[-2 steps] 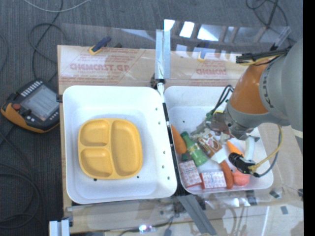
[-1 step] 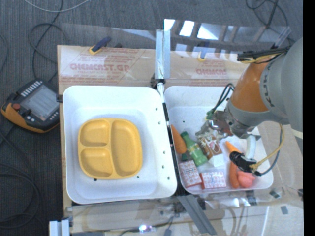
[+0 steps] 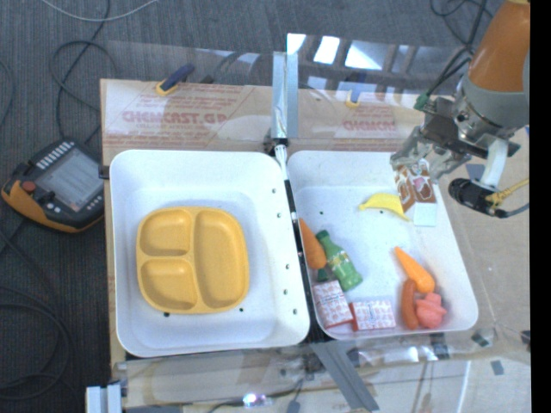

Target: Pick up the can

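Red-white can [image 3: 331, 305] lies on side just below green bottle [image 3: 340, 261]. Judged light, rigid, slick, prone to roll: grip across its round body. Claw [image 3: 428, 157] well up-right of bottle, open or closed unreadable.

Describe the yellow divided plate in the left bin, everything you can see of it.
The yellow plate looks like matte plastic, a rounded rectangle with a raised rim and three compartments: two smaller ones on the camera view's left, one long one on the right. It lies flat, right side up, near the middle of the left white bin, touching only the floor.
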{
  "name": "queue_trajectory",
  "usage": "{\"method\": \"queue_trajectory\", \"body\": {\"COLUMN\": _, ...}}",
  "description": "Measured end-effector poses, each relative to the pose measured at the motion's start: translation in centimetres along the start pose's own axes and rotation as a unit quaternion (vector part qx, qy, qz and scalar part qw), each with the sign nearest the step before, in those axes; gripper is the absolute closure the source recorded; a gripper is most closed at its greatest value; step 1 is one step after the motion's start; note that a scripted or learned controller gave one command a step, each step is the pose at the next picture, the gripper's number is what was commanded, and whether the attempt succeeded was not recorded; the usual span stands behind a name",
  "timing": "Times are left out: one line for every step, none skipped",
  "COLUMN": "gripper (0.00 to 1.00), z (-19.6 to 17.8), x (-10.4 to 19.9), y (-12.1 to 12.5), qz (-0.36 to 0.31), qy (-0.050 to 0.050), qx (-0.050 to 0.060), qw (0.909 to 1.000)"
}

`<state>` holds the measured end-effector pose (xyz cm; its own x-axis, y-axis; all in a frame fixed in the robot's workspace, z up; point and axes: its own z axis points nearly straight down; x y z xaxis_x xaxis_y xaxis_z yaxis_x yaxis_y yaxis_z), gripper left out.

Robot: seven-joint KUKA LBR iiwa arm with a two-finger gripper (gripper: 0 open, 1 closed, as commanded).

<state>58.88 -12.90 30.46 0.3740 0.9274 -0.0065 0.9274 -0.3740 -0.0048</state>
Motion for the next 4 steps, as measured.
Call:
{"method": "queue_trajectory", "body": {"gripper": 1.0, "z": 0.0, "x": -0.6, "y": -1.5, "qz": 0.012, "qy": 0.0, "qx": 0.001, "qw": 0.9999}}
{"method": "queue_trajectory", "body": {"gripper": 0.0, "z": 0.0, "x": -0.6, "y": -1.5, "qz": 0.012, "qy": 0.0, "qx": 0.0, "qw": 0.9999}}
{"method": "queue_trajectory", "body": {"gripper": 0.0, "z": 13.6, "x": 0.3, "y": 1.0, "qz": -0.012, "qy": 0.001, "qx": 0.003, "qw": 0.9999}}
{"method": "queue_trajectory", "body": {"gripper": 0.0, "z": 14.3, "x": 1.0, "y": -1.4, "qz": -0.085, "qy": 0.002, "qx": 0.001, "qw": 0.9963}}
